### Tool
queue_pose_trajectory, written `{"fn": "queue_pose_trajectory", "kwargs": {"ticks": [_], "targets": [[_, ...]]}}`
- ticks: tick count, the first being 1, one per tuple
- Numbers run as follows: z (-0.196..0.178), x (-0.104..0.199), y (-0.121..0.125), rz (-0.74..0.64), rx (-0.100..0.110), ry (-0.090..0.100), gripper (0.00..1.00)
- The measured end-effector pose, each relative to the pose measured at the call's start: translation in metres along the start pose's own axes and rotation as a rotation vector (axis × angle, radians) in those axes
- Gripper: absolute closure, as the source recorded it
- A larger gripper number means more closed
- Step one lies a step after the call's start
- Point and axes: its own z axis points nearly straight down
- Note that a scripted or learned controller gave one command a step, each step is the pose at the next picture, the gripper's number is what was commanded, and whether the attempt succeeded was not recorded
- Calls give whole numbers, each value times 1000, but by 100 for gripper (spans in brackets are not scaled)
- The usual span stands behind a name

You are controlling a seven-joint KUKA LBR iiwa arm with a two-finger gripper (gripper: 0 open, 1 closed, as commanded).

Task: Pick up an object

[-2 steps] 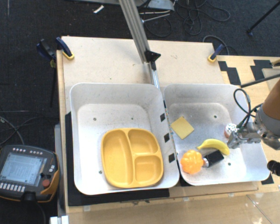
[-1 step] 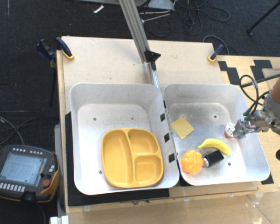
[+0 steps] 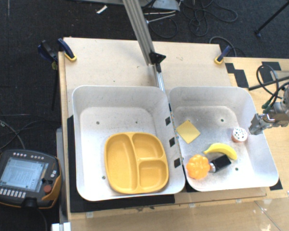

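The right bin (image 3: 207, 100) holds a flat yellow square (image 3: 188, 131), a banana (image 3: 220, 150), an orange lumpy ball (image 3: 198, 166), a small black block (image 3: 221, 163) and a little round white and pink piece with dots (image 3: 239, 135). The banana lies against the black block, and the orange ball touches the block's left end. My gripper (image 3: 258, 125) hangs over the right wall of this bin, just right of the dotted piece and apart from it. Nothing shows in its grasp.
A yellow divided plate (image 3: 136, 162) lies in the left bin (image 3: 86, 109). A slanted metal pole (image 3: 140, 25) rises from the seam between the bins. Cables (image 3: 272, 81) run along the bench at the right. A teach pendant (image 3: 24, 177) sits off the bench at lower left.
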Motion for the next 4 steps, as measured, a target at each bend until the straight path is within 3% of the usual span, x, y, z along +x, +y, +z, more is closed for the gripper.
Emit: {"fn": "queue_pose_trajectory", "kwargs": {"ticks": [2,3,4], "targets": [[-7,96,30,-5,4,4,100],[3,149,31,-5,8,5,100],[16,201,51,-4,6,4,100]]}}
